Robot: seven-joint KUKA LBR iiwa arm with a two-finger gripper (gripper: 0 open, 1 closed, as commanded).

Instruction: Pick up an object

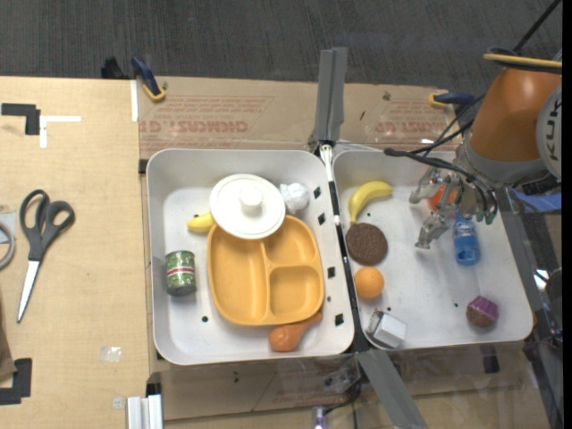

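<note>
The gripper (435, 217) is seen over the upper right of the right bin (518, 280), its fingers spread and nothing held between them. A blue bottle (466, 242) lies just beside it, near the bin's right wall. A banana (366, 197), a brown disc (366, 243) and an orange (368, 282) are crowded along the left wall. A purple object (483, 311) sits at the lower right. Bare floor is left in the bin's middle.
</note>
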